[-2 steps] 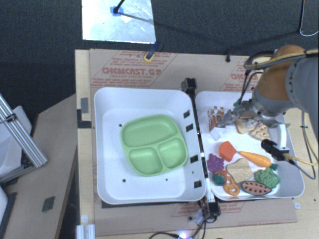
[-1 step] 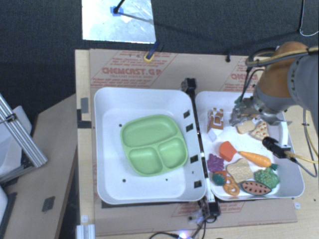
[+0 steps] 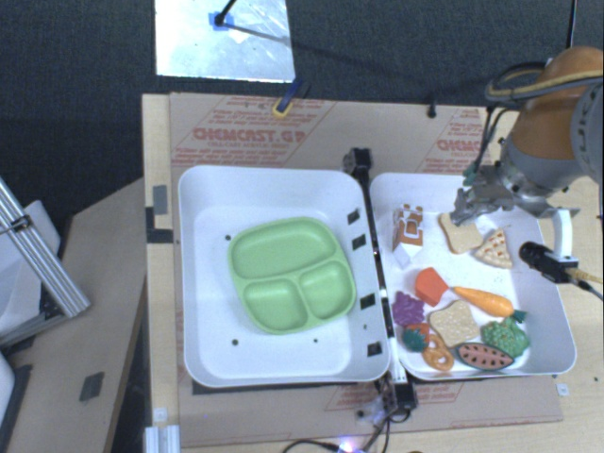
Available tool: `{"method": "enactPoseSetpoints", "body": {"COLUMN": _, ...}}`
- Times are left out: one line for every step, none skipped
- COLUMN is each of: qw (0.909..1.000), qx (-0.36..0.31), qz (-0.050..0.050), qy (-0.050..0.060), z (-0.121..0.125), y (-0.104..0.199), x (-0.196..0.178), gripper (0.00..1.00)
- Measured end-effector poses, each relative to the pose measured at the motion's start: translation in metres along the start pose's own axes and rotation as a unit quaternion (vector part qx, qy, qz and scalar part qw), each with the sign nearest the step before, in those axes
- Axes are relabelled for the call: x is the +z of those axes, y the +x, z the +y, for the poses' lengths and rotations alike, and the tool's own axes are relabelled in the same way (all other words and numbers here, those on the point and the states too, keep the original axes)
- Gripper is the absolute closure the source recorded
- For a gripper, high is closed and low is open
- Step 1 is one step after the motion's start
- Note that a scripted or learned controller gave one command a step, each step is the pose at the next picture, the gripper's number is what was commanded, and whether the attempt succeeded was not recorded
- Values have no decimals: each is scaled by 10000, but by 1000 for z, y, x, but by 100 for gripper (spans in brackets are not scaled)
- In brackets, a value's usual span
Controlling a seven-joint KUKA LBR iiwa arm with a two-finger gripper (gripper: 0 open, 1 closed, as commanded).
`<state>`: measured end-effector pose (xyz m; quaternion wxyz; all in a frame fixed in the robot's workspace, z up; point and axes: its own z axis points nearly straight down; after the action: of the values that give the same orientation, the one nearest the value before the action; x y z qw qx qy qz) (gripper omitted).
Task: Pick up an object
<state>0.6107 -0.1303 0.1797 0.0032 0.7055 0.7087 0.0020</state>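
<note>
Camera view: brown bench (image 3: 245, 125), dark carpet (image 3: 75, 74).

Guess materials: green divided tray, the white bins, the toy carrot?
Green divided tray: looks like moulded plastic, matte pastel, with soft rounded compartment edges and no glare. White bins: likely thin formed plastic, smooth and slightly glossy, with rounded corners and a rolled rim. Carrot: probably hard plastic or rubber play food, with uniform orange colour and a faint sheen; too small to tell which.

Bright, even light; slight softness.
</note>
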Motion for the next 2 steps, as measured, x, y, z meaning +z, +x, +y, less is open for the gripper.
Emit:
{"method": "enactPoseSetpoints", "body": {"qw": 10000, "qx": -7, "qz": 1, "qy": 2, "z": 2, "y": 0, "x": -48, "gripper": 100}}
{"method": "enactPoseSetpoints", "body": {"qw": 10000, "qx": -19, "qz": 15, "qy": 39, "z": -17, "y": 47, "x": -40, "gripper": 100}}
